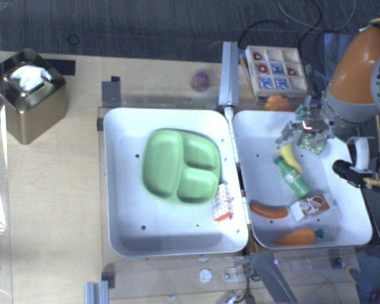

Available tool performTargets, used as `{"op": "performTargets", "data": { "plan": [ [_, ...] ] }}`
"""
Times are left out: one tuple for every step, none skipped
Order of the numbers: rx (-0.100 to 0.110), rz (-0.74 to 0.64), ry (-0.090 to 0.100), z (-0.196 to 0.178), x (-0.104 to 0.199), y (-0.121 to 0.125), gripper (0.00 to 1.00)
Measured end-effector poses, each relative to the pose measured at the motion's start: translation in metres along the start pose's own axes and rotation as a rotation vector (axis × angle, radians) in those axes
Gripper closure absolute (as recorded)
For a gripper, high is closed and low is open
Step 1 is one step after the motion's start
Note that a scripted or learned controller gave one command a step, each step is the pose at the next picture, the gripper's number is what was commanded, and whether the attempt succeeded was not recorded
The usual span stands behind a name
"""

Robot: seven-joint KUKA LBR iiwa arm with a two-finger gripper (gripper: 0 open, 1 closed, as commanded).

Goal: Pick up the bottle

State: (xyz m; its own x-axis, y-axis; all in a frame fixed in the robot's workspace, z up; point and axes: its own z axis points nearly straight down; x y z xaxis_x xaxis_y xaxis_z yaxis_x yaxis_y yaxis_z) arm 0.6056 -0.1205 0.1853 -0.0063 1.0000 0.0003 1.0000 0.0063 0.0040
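The bottle point(292, 177) is my landmark, and everything turns on how it lies. It is green, flat on the floor of the right bin point(261, 132), roughly mid-bin, its long axis running diagonally from cap at upper left to base at lower right. A banana point(289, 157) lies against its upper end, touching or nearly so, on much the same slant.

My jaws point(303, 130) hang above and slightly right of the bottle's cap end, beyond the banana, with nothing between them. Whether they stand wide or narrow I cannot tell; the metal there is a blur of links from this height.

So the bottle lies toward the near side of the bin from me, down the view and a touch left. I judge I must travel along that line past the banana, and turn so I close across the bottle's narrow width, not along its length.

Below the bottle rest a sausage point(268, 210) and a small carton point(310, 206), both clear of its body.
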Motion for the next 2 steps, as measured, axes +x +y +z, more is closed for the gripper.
{"op": "performTargets", "data": {
  "plan": [
    [-0.007,-0.01,-0.002,0.097,-0.034,-0.019,0.0],
    [-0.007,-0.313,-0.002,0.097,-0.021,0.001,0.0]
  ]
}}
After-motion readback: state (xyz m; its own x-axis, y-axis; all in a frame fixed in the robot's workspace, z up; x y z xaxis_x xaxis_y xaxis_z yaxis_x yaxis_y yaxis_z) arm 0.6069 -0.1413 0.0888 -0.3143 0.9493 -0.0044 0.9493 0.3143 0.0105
